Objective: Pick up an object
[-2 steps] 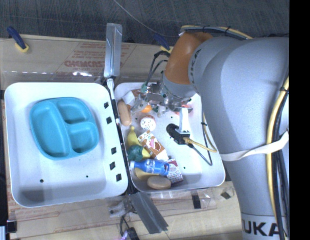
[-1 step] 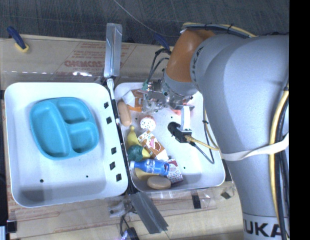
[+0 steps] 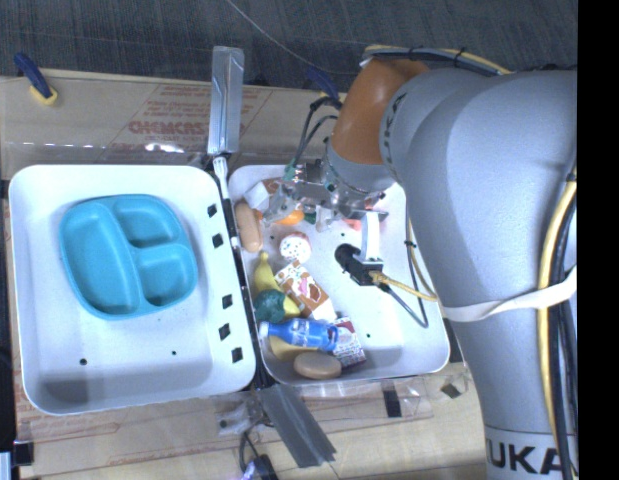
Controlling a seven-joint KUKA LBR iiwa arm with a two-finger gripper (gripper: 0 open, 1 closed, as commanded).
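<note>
Two white bins sit side by side on the table [image 3: 79,98], and we find our tool [image 3: 307,200] lowered into the upper end of the right bin [image 3: 421,340], under the grey arm [image 3: 459,168] with its orange band. How the tool is set we cannot tell, since the wrist and its cabling cover it. The left bin [image 3: 29,268] holds a blue divided tray [image 3: 129,253]. The task's candidates all lie in the right bin: a tan oblong piece [image 3: 249,228] near the dividing wall just beside the tool, a white speckled ball [image 3: 295,249] just below it, a yellow banana [image 3: 263,276], a blue bottle [image 3: 299,333] lying on its side, and a brown flat piece [image 3: 317,366] at the lower end. We judge this to be the reach-and-grasp step, with nothing visibly lifted yet. Next we would need a firm closure on one item, probably the tan piece or the ball, then a straight rise clear of the crowded neighbours.
</note>
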